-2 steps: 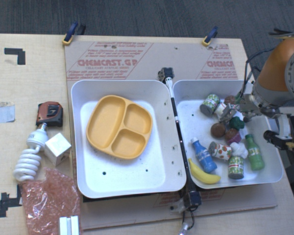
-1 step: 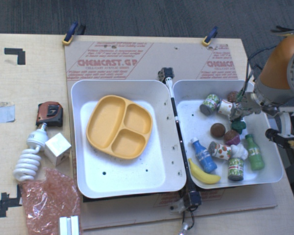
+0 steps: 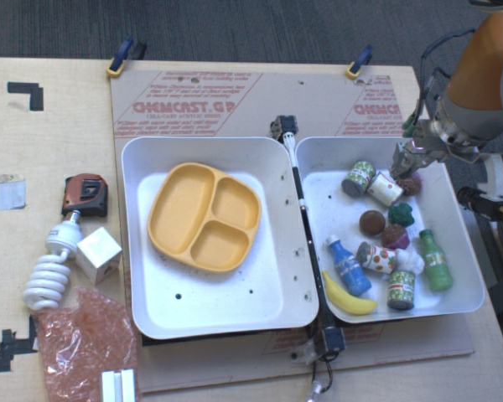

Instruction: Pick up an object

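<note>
Grey end effector (image 3: 405, 162) hovers over the right bin (image 3: 461, 224) near a white can (image 3: 385, 189) — the approach step, probably; its grip I cannot tell — next, descend squarely onto it.

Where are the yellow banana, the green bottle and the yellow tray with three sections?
yellow banana (image 3: 349, 301), camera view, middle of its curved body.
green bottle (image 3: 435, 263), camera view, its labelled body.
yellow three-section tray (image 3: 183, 195), camera view, floor of its biggest section.
</note>
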